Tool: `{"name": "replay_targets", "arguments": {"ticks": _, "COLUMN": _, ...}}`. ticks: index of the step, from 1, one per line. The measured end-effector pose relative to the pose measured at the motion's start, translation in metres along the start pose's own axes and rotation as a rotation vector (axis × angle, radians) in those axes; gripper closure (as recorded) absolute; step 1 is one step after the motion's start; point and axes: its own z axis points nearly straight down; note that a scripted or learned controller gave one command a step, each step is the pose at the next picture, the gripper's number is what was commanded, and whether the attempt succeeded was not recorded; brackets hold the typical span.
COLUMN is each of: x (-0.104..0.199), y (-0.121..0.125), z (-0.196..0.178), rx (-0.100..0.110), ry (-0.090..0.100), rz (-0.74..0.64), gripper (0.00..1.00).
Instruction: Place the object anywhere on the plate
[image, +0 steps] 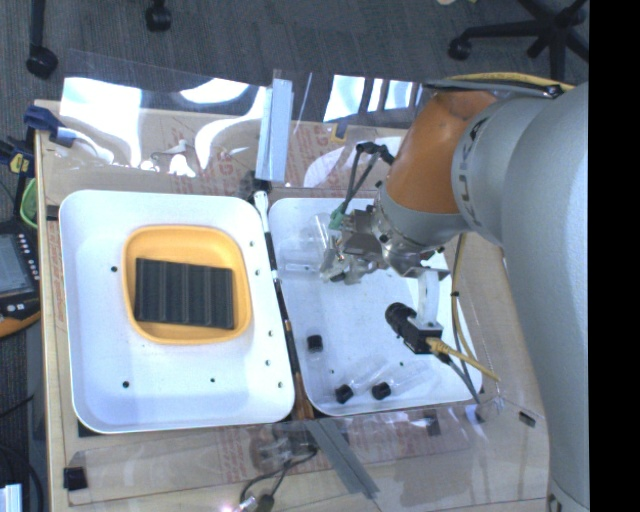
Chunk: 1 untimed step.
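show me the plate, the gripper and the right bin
plate (186, 245): camera view, on its yellow rim at the top
gripper (338, 262): camera view, at its tip over the right bin
right bin (352, 345): camera view, on its bare white floor

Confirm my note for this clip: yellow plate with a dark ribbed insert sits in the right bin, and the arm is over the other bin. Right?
Not quite. The camera view shows the yellow plate with its dark ribbed insert in the left bin, not the right. The arm is over the other bin, the right bin, where a few small dark pieces lie.
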Motion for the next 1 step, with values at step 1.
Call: {"name": "replay_targets", "arguments": {"ticks": 1, "x": 0.0404, "y": -0.0232, "z": -0.0195, "rx": 0.002, "ry": 0.000, "rz": -0.123, "gripper": 1.00}}
